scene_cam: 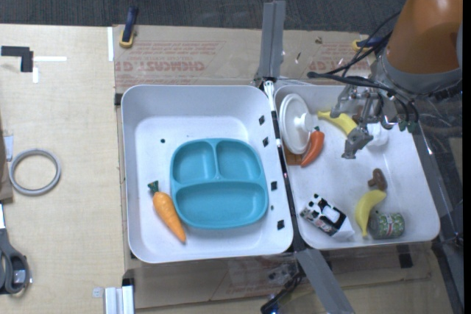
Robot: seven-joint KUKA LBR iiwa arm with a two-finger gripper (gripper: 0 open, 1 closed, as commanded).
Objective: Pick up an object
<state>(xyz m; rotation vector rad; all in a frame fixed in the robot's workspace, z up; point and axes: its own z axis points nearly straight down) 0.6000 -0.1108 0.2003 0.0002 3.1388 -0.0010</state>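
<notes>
Camera view | end effector (355, 141) grip unreadable, over right bin (419, 158) | beside: banana (338, 121), white dish (294, 123), chili (313, 147)

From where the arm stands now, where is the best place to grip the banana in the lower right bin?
Probably the middle of the banana, from above, fingers across its narrow width. It lies flat and curved; the green can crowds its lower end, so the middle is freer.

A yellow banana (338, 121) sits near the top of the right bin (423, 180), curved, lying roughly crosswise (a touch tilted), right beside the gripper (358, 140). Whether it's lifted off the white floor, can't tell from up here.
</notes>
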